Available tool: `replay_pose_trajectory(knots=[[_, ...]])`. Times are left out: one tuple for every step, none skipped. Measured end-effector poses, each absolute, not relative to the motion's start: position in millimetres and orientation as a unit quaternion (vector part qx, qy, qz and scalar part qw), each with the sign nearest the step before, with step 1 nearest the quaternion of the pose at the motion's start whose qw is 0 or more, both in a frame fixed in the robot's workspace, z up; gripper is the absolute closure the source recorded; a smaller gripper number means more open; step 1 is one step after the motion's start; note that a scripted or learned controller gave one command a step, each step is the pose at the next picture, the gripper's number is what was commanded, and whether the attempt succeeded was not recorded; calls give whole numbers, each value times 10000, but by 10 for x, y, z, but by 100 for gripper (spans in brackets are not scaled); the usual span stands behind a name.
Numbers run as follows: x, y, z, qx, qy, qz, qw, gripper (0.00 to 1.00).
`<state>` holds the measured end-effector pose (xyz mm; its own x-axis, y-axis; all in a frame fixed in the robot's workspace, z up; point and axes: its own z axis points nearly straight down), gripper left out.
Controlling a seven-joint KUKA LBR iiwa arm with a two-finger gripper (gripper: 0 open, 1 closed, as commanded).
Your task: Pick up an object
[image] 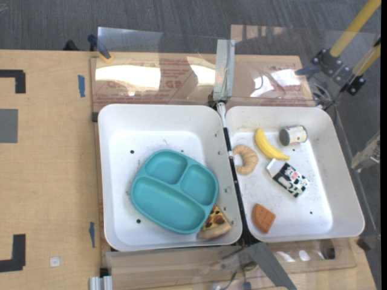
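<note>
On the bench (pixel 42 162), two shallow white bins sit side by side with their inner walls touching, and nothing here lets me tell whether the pincer is wide, narrow or holding anything, so places are given between the things themselves. The left bin (pixel 115 132) holds a teal divided plate (pixel 174 190), lying flat and turned at an angle, with three compartments and nothing in them. It fills most of the lower part of that bin's floor. The right bin (pixel 338 186) holds the loose things that could be picked up. A yellow banana (pixel 268 144) lies in its upper middle, curving down toward the right. Just left of the banana, close to the dividing wall, lies a pale brown ring-shaped bun (pixel 245 159). Below the banana's lower tip, and apart from it, is a small black and white box (pixel 289 179), lying flat and askew. A pizza slice (pixel 214 223) lies in the left bin's lower right corner, touching the plate's edge; whether it slips under the rim I cannot tell. An orange-brown biscuit (pixel 263 217) lies near the right bin's front wall, well below the bun. A small pale can (pixel 293 136) lies on its side just right of the banana's upper end.
</note>
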<state>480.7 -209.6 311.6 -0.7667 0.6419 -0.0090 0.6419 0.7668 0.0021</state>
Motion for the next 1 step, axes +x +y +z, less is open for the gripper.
replay_pose_trajectory(knots=[[4885,-2236,3409,4992,8665,2,40,100]])
